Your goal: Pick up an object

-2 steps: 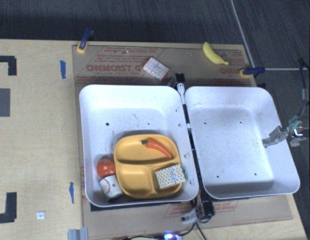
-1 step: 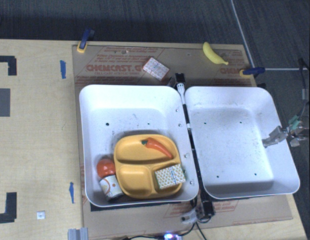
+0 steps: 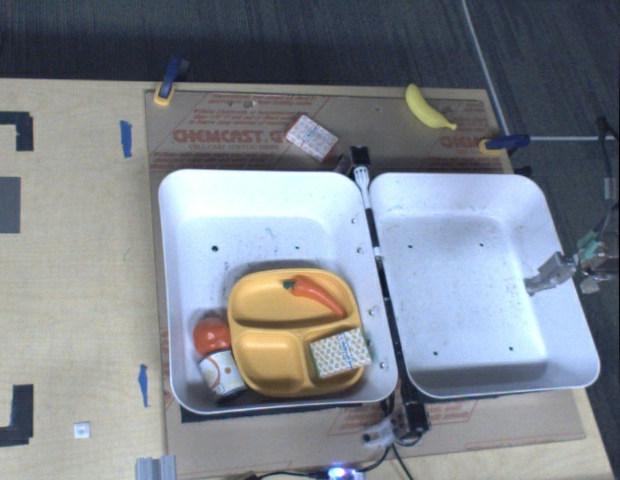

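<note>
In the left bin (image 3: 190,218) lies a yellow divided plate (image 3: 265,353). An orange carrot-like piece (image 3: 315,290) rests in the plate's upper section, and a green-patterned block (image 3: 340,353) in its lower right section. A red and white can-like object (image 3: 216,353) leans against the plate's left side. My gripper (image 3: 560,270) is small in the picture, at the right rim of the right bin (image 3: 460,268), far from all these objects. Nothing can be seen held in it.
A yellow banana (image 3: 428,108) and a small patterned card (image 3: 310,136) lie on the cardboard behind the bins. Clamps (image 3: 170,78) (image 3: 505,143) hold the cardboard's back corners. A thin pole and cables run along the right side.
</note>
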Robot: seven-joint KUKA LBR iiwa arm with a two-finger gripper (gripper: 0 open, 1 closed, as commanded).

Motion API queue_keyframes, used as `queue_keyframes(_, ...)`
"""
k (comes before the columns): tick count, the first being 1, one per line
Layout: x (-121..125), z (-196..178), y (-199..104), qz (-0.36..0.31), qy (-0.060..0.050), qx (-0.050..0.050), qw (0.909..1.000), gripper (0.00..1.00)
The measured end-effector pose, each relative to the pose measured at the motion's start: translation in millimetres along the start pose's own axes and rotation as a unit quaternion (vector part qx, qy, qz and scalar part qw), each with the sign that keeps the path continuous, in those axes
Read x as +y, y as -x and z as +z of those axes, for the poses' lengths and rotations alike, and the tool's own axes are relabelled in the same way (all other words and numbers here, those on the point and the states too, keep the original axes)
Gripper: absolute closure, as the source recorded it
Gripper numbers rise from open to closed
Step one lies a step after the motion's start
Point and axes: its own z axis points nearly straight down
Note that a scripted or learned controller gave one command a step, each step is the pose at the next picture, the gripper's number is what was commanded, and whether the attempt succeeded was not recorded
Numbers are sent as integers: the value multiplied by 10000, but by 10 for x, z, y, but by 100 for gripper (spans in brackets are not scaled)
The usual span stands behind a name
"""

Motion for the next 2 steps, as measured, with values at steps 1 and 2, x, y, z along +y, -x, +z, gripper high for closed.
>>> queue_keyframes(1,317,1289,173,-36,115,-18,9999,0)
queue_keyframes(2,326,1136,275,-1,180,-135,9997,100)
